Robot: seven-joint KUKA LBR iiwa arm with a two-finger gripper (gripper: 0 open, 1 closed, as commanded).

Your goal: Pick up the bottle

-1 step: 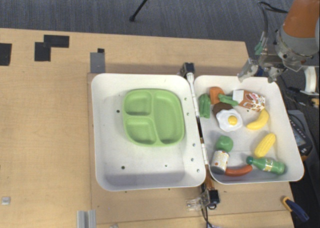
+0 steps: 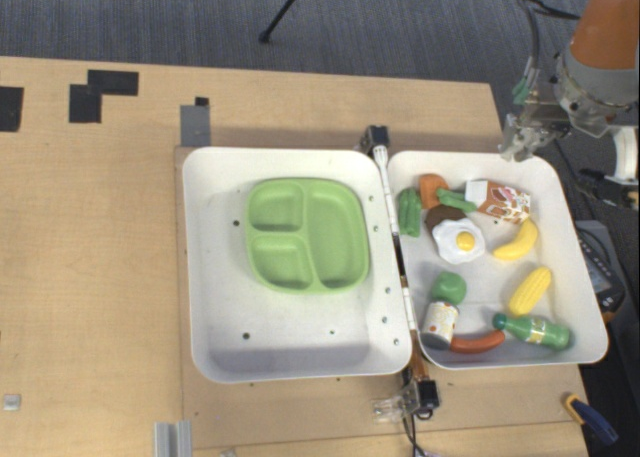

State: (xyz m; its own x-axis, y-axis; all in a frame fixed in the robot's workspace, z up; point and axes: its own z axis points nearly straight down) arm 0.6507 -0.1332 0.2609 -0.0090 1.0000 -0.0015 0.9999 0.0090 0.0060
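The bottle [image 2: 533,331] is green with a yellow label. It lies on its side in the front right corner of the right bin [image 2: 585,275], its cap end touching a red sausage [image 2: 476,342]. My gripper [image 2: 521,145] hangs over the back rim of the right bin, far behind the bottle. It is open, and nothing sits between its fingers. The orange band of the arm [image 2: 605,25] shows above it at the top right.
The right bin also holds a corn cob [image 2: 529,289], a banana [image 2: 517,242], a fried egg [image 2: 459,240], a carton [image 2: 498,201], a can [image 2: 439,322] and green vegetables [image 2: 409,211]. The left bin [image 2: 215,245] holds a green divided plate [image 2: 304,234].
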